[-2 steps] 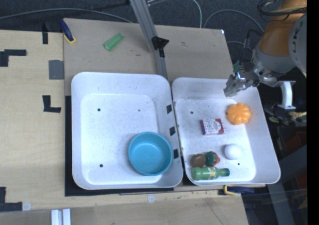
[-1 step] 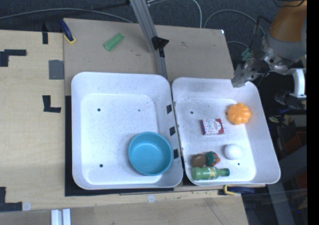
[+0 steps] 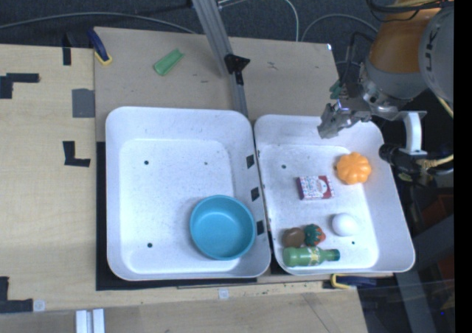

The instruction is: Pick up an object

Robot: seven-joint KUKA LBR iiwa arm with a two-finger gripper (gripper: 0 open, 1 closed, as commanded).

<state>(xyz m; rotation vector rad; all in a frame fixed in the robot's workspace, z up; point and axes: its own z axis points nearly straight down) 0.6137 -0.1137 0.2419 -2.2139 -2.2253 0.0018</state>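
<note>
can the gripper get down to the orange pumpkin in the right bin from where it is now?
Probably yes. The gripper sits over the right bin's far rim, and the orange pumpkin lies just nearer the camera with bare floor around it. The red packet and white egg lie apart from it.

End effector (image 3: 330, 124) above right bin's (image 3: 391, 199) far rim

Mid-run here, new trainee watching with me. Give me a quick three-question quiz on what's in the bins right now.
1. True or false: the round blue plastic bowl sits in the left white bin.
2. Which lies nearest the gripper: A small red box, B orange toy pumpkin, C white egg-shaped ball?
3. What colour is the small bottle at the right white bin's front edge?

Key: 1 true; 2 B; 3 green.
</note>
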